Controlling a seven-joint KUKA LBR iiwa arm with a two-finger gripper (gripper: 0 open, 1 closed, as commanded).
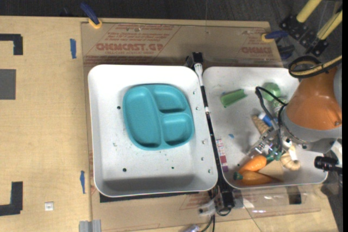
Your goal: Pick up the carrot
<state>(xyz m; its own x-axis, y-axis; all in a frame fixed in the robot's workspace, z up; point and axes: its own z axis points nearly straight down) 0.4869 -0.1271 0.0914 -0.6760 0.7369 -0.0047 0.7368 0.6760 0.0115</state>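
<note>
Claw [267,150] is hanging low over the right bin [239,127], near its front wall, wiring and wrist parts crowding around it. Can't tell how it is set, since the tip is getting lost in clutter. Carrot [254,163] is lying just below and slightly left of the claw, orange, on its side, thick end toward the claw and the green-topped end pointing away to the left. Whether the claw is touching it or just hovering above is unclear; nothing is showing the carrot lifted.

Green block [233,97] is sitting well above and left of the claw in the same bin. A second green piece [272,89] is sitting above the claw, partly behind cables. Left bin [103,117] is sitting far left of the claw, carrying a teal divided plate [158,116].

Handling guess: the carrot is looking like a light plastic toy, stiff, smooth and tapering, so likely slipping out if pinched near the narrow end. Best bet is gripping across the thick middle, squarely across its long axis. The bin wall right beside it is leaving little room on that side.
</note>
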